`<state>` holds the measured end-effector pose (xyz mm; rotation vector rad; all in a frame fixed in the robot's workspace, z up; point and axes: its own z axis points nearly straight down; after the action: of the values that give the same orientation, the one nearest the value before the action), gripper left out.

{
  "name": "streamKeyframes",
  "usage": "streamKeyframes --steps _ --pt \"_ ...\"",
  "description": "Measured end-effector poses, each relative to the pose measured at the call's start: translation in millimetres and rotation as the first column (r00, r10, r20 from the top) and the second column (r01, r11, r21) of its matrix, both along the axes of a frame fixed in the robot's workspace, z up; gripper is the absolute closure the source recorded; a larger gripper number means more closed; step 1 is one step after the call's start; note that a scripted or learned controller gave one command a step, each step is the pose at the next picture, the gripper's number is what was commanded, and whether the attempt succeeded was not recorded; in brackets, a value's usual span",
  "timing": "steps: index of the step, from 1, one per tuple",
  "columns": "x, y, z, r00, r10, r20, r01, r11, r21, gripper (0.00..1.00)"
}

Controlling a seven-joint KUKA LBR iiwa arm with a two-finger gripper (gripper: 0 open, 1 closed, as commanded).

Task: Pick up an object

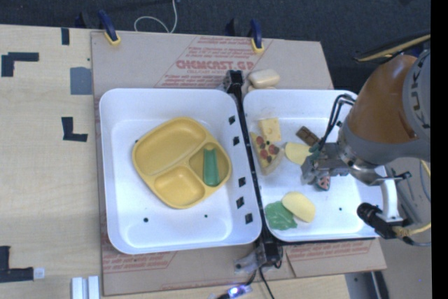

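While the arm (pixel 388 115) reaches in from the right, we log two white bins side by side on the bench. The left bin (pixel 119 150) holds one yellow divided plate (pixel 168 154), and one green cylinder (pixel 210 167) lies in the plate's right-hand compartment, roughly upright in the view.

The right bin (pixel 343 217) holds the loose items. We count:
- one pizza slice (pixel 268 153), near the divider between the bins;
- one yellow cheese wedge (pixel 270 129), touching the top of the slice;
- one small brown block (pixel 306 135), upper middle;
- one pale yellow piece (pixel 297 153), just left of the gripper;
- one yellow potato-like lump (pixel 299 206), lower middle, resting against one green leafy piece (pixel 279 217).

One beige lump (pixel 263 78) sits outside the bins, on the cardboard just above the right bin's top edge.

The gripper (pixel 320 175) is down inside the right bin, mid-right. A small dark object with red on it (pixel 323 181) shows at its tip, but we cannot tell whether it lies between the fingers or beneath them. We cannot tell how far the gripper is open; its body hides that.
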<state>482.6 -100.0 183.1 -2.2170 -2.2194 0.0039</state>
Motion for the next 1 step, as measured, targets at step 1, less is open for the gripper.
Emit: streamKeyframes --steps 1 --pt "9.4 86.9 50.3 1.0 0.01 0.008 -0.01 1.0 0.002 1.0"
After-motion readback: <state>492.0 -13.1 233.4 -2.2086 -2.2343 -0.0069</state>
